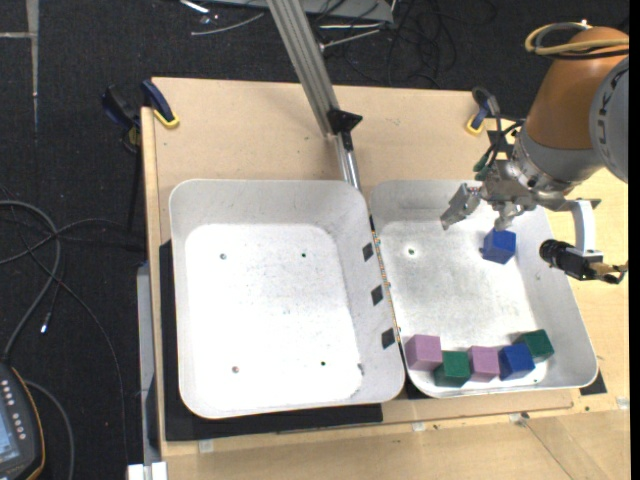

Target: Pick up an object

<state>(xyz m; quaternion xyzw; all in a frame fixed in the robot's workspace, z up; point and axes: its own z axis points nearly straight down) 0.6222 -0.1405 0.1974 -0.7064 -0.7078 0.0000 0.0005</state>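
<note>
fingers (497, 220) of the arm appear to grasp a blue cube (499, 245) hanging just under them, above the right bin (570, 308); contact is hard to confirm. five more cubes (478, 359) crowd that bin's near wall.

Bright, even overhead light; the white bins (270, 298) look nearly washed out. Shadows are soft and short. The picture is slightly grainy, perhaps softer toward its edges.

Robotics lab, plywood bench (250, 128) with clamps (160, 103), loose cables (40, 238) on dark carpet, aluminium camera mast (305, 53)
</note>
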